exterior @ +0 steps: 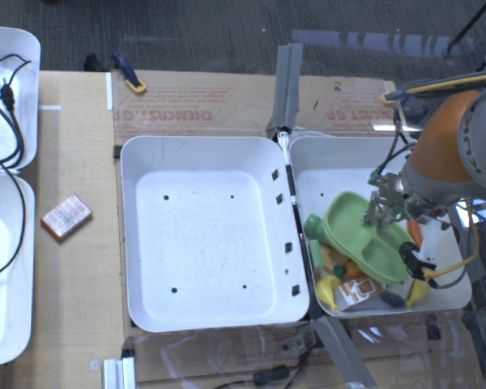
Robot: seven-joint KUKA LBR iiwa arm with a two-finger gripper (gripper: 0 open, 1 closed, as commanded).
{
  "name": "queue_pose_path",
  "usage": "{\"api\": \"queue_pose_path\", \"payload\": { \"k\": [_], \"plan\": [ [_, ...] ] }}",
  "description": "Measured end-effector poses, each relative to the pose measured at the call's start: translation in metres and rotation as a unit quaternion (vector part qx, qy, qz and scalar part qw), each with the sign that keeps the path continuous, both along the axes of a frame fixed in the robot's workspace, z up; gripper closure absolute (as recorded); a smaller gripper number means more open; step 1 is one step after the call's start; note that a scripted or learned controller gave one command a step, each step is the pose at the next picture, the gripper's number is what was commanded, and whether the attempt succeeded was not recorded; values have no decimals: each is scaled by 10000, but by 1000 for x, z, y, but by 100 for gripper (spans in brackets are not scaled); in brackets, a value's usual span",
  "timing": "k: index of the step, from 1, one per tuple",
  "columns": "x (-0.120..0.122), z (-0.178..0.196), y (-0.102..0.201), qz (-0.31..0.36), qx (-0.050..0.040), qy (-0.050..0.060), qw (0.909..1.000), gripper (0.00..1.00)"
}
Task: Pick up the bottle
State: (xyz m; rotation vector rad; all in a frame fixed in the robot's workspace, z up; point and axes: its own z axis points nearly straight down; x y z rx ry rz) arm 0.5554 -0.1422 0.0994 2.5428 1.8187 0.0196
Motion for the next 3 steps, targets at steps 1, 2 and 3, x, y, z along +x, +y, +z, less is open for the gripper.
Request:
{"api": "queue_pose_path", "payload": {
  "k": [1, 2, 3],
  "plan": [
    [-2, -3, 0, -3, 3, 34, 10000, 0],
    [-1, 3, -1, -9, 0, 36, 10000, 100],
    [31, 139, -15, -602, 21, 128, 9981, 100]
  ]
}}
